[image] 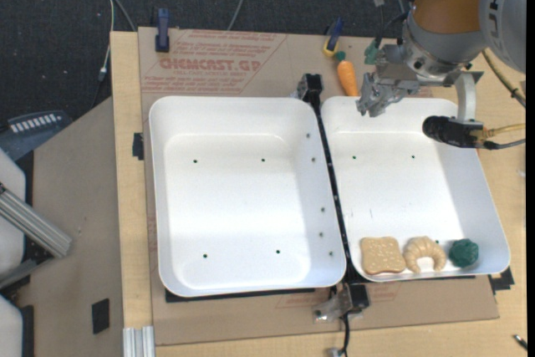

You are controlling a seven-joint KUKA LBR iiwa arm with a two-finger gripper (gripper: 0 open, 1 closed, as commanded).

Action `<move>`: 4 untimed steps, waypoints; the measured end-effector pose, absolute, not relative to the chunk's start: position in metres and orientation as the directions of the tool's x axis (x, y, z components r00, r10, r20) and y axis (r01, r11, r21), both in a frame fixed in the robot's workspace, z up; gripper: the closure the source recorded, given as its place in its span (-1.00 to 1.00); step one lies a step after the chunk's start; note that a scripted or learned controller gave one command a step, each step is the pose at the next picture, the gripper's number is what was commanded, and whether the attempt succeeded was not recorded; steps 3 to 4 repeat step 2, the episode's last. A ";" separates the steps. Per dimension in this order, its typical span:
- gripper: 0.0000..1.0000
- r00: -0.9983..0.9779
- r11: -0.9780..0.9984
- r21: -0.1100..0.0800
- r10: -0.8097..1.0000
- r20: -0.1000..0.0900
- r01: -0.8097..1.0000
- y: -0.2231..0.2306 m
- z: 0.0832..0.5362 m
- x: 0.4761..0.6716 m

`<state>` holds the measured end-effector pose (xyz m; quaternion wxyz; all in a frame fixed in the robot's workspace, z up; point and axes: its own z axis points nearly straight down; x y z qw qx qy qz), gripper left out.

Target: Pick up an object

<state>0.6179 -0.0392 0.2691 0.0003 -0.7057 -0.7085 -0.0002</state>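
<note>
Right bin, near edge: I log a toast-shaped cracker toy, a croissant toy and a green ball in a row, cracker and croissant touching. I judge all light; the ball likely rolls, the croissant looks easiest across its middle. The rim crowds them; the bin floor behind is open. Gripper hangs over the far rim; closure: cannot tell.
</note>
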 end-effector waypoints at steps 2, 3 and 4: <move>1.00 -0.004 0.004 0.000 1.000 0.001 1.000 0.049 0.264 0.582; 1.00 -0.004 0.004 0.000 1.000 0.001 1.000 0.049 0.264 0.582; 1.00 -0.004 0.004 0.000 1.000 0.001 1.000 0.049 0.264 0.582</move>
